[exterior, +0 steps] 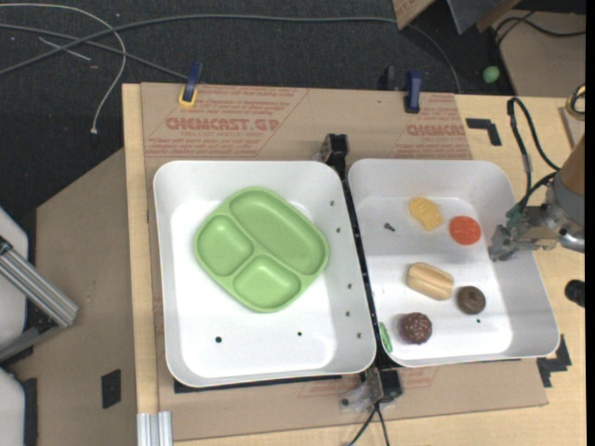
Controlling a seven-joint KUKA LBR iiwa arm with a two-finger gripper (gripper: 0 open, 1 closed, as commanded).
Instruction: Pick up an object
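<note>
The gripper (507, 240) hangs over the right bin's (530, 328) right edge; whether it is open or holding anything cannot be told. Beside it lies a red ball (465, 230), with a bread roll (429, 281) nearer the middle.

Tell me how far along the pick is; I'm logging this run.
Done: the gripper sits at the right bin's right edge, near the red round piece. In hand: nothing visibly lifted. Left: grasping; the yellow piece, tan roll, brown donut and dark ball all lie in the bin.
</note>
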